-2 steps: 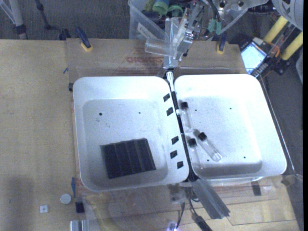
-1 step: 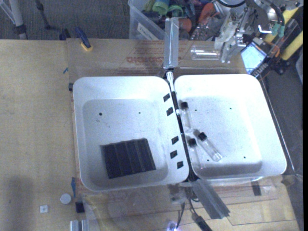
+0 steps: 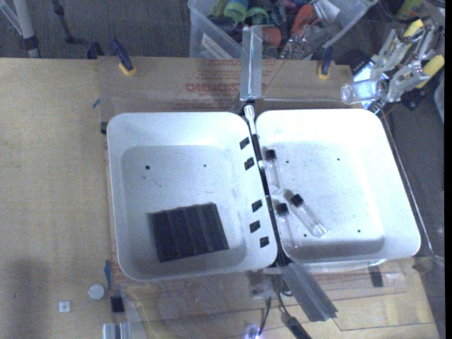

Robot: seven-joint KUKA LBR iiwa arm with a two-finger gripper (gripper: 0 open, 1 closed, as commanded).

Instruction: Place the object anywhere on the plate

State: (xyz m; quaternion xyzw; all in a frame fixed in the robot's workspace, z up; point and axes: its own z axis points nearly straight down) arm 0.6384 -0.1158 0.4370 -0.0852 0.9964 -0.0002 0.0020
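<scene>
Ribbed black square plate [image 3: 188,232] in left white bin [image 3: 113,189], tool state untellable

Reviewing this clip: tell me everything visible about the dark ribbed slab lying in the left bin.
The dark slab is a flat, roughly rectangular black piece with lengthwise grooves splitting its top into about four parallel strips. Its surface looks matte; the material cannot be told. It lies flat on the floor of the left bin, in the near part, turned slightly out of line with the bin's walls. It rests only on the floor, with nothing on or against it.
</scene>
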